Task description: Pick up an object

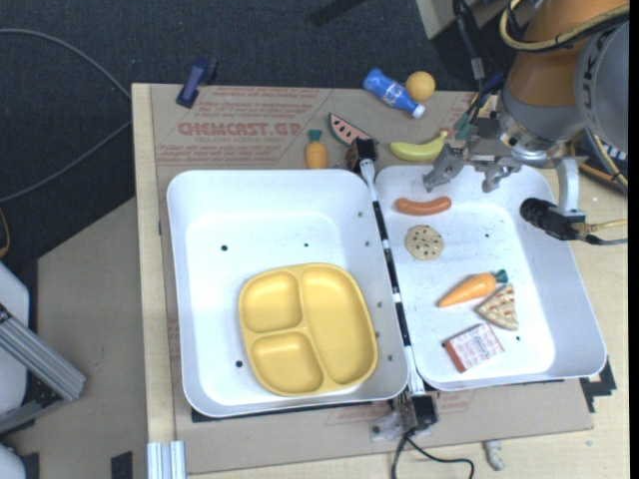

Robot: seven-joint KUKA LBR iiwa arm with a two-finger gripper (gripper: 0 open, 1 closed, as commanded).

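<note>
Objects for picking lie in the right bin (pixel 559 307), on the right side of the frame. Nearest the gripper is a sausage (pixel 422 206) in that bin's upper left part, its long axis running left to right, almost level. Just below it sits a round cookie (pixel 424 242). Lower and to the right, a carrot (pixel 471 288) lies at a slant, its orange tip pointing lower left and its green end upper right. A pizza slice (pixel 499 308) touches the carrot's underside near the green end, and a red-and-white packet (pixel 473 347) lies below that, tilted.

Above the sausage, the gripper (pixel 469 172) hangs over the bin's upper edge, its two fingers spread well apart with nothing between them; the left finger (pixel 441 171) stands close above the sausage's right end.

Outside the bins, along the upper edge, rest a banana (pixel 419 148), a blue bottle (pixel 392 91), an orange ball (pixel 420 85), a watermelon slice (pixel 343 129) and a small orange toy (pixel 317 154).

The left bin (pixel 200 218) holds a yellow divided tray (pixel 306 327) in its lower half.
</note>
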